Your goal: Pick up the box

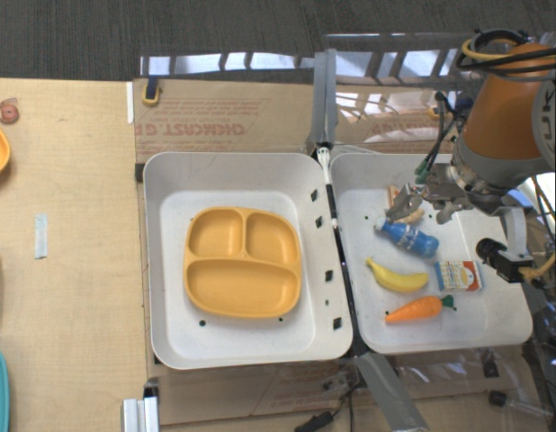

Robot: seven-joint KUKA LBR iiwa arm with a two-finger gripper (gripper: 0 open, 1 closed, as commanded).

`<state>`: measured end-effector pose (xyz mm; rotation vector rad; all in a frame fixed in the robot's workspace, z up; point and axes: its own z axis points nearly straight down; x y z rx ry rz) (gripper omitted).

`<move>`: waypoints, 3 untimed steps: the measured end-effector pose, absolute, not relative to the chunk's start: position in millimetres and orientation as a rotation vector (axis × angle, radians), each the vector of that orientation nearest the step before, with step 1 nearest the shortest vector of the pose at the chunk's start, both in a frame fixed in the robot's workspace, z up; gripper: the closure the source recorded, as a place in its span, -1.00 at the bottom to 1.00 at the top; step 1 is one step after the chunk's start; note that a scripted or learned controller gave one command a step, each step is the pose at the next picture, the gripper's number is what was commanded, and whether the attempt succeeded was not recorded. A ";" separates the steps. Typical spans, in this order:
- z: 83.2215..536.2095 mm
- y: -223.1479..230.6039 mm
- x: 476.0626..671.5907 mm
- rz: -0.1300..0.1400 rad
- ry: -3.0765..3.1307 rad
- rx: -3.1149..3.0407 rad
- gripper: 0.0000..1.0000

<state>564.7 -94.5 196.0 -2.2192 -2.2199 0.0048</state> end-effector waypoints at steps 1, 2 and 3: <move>164.6 -169.3 521.3 0.004 -2.117 -2.318 -1.00; 99.0 -200.3 518.7 -0.014 -1.978 -2.451 -1.00; 99.9 -199.2 504.0 -0.017 -2.016 -2.433 -1.00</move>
